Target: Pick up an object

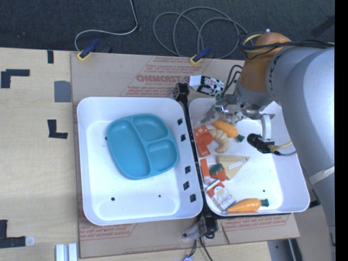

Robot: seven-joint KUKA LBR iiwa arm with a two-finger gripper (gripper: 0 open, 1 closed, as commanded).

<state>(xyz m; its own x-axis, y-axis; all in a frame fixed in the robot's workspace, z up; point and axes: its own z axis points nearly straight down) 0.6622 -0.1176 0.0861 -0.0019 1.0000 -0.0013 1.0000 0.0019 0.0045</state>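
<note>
My gripper [218,112] hangs low over the far left part of the right bin [283,192], below the orange band [255,75] of the arm. Just beneath and in front of it lie an orange toy piece [227,128] and a beige croissant-shaped toy [221,141]. A red carton [203,141] rests against the bin's left wall. Further forward are a pale wedge [234,165], a small red and green toy [217,172], a red and white packet [218,193] and a carrot [246,204]. I see nothing held.
The left bin [92,200] holds a blue divided plate [143,144]. A black divider strip [188,145] runs between the bins. The grey arm body [312,107] covers the right bin's far right side. Cables [190,31] lie on the dark floor behind the bench.
</note>
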